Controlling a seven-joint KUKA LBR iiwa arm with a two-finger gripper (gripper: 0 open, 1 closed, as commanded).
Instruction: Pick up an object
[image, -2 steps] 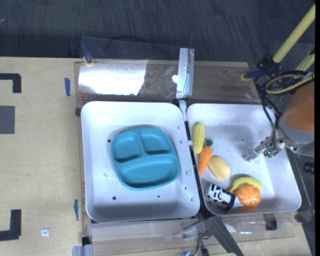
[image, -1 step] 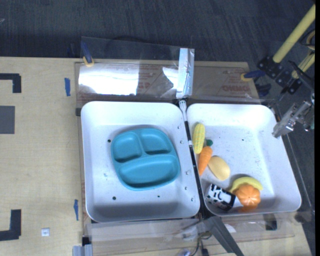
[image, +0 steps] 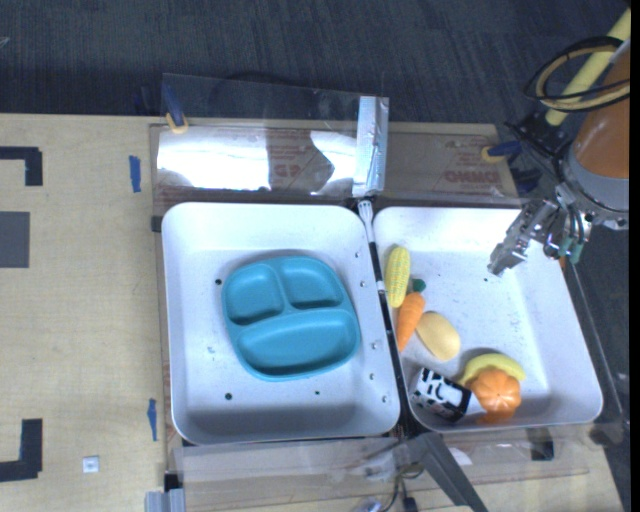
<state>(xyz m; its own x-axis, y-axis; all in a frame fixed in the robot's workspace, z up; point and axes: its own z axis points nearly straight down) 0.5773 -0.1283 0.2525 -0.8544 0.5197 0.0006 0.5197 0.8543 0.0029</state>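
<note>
I have the pincer (image: 505, 258) poised over the right bin (image: 580, 330), holding nothing; its opening I cannot tell. Toys cluster at 7 o'clock: corn (image: 398, 272), lemon (image: 438, 336), orange (image: 497, 392). Next: descend onto 1.

Bright, even overhead light; glare on the clear panel (image: 270, 150); image slightly soft throughout.

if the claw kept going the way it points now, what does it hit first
Probably the bare floor of the right white bin: the claw points down-left with no object directly ahead, though depth is unclear.
</note>
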